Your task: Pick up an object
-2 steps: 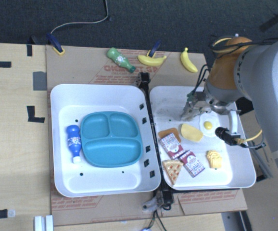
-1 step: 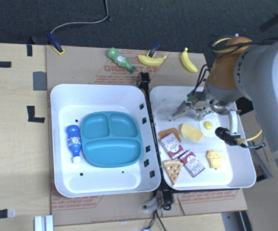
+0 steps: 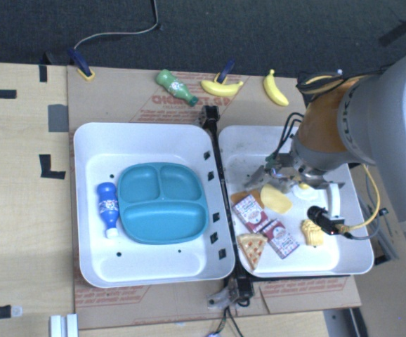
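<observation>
- Yellow cheese wedge lying in the right bin, just below the jaws and apparently untouched.
- Jaws low over the bin's upper middle; opening impossible to tell, nothing visibly gripped.
- Two red-and-white packets lying left of and below the wedge, a pizza slice near the bin's front edge.
- Small yellow toy to the right, beside a white part of the arm's wrist.
- Grey arm with orange band reaching in from the right.
- Left bin holding a blue divided plate and, just beside it, a blue bottle.
- Behind the bins on the bench: green bottle, two bananas.
</observation>
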You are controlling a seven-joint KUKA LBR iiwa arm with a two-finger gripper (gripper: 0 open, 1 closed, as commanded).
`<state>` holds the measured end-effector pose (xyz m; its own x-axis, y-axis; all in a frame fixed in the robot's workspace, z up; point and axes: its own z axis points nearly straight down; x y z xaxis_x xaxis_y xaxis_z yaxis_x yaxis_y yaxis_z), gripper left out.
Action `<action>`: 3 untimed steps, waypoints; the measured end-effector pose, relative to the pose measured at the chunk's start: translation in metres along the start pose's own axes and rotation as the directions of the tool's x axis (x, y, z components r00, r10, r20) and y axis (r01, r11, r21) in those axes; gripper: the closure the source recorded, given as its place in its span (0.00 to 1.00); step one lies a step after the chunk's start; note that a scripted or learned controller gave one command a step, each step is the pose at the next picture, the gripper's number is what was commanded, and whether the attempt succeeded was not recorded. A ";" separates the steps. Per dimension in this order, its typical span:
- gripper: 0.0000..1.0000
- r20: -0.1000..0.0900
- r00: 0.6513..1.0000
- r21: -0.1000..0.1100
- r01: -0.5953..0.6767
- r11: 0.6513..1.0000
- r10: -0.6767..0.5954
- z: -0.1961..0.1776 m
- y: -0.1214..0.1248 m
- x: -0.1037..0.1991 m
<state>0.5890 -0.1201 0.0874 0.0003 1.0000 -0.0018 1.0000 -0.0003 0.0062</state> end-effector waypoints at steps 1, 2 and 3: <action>0.00 -0.003 1.000 0.001 0.002 1.000 -0.002 0.000 0.001 -0.003; 0.00 -0.001 1.000 -0.003 0.001 1.000 -0.001 0.000 -0.004 -0.003; 0.00 0.001 1.000 0.001 0.001 1.000 -0.001 0.001 0.005 0.010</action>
<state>0.5939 -0.1105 0.0865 -0.0009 1.0000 -0.0024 1.0000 0.0009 0.0050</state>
